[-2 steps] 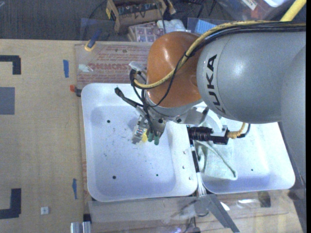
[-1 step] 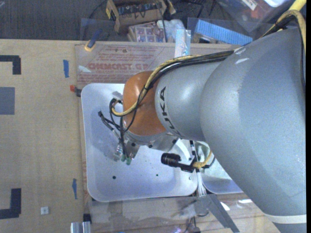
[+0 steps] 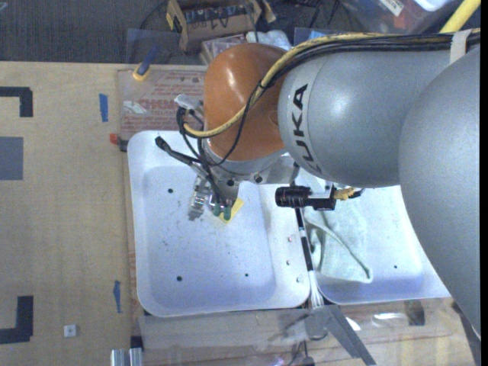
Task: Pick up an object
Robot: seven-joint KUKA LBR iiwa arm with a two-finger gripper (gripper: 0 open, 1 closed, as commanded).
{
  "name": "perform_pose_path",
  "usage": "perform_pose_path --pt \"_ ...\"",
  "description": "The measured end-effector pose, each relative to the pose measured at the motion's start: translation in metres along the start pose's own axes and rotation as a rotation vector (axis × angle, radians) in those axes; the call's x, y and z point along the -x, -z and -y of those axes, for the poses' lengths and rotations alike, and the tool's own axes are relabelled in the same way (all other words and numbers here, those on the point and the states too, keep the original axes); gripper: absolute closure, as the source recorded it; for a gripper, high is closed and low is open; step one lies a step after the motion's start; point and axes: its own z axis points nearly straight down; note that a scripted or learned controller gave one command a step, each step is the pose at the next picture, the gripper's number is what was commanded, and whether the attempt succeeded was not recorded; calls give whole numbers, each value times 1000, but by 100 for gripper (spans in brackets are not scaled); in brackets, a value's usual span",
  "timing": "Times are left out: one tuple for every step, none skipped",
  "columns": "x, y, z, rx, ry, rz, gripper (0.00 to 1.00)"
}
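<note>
Yellow block (image 3: 234,207) lies in the left bin (image 3: 164,280), touching the lowered claw (image 3: 210,204); whether the claw is spread cannot be told; a centred, firm pinch is advised before lifting.

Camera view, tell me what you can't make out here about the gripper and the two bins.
- Gripper: fingertips small and blurred over the left bin, so its grip cannot be judged.
- Yellow object: partly hidden behind the gripper, so its shape is unclear.
- Right bin: upper part covered by the arm.
- Pale cloth: top edge runs under the arm.
</note>
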Motion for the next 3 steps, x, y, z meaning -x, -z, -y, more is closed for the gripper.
perform_pose_path --pt "-20 52 4 0 68 1 100" --pt "-56 144 38 2 386 2 100" --pt "-29 222 83 1 456 2 100"
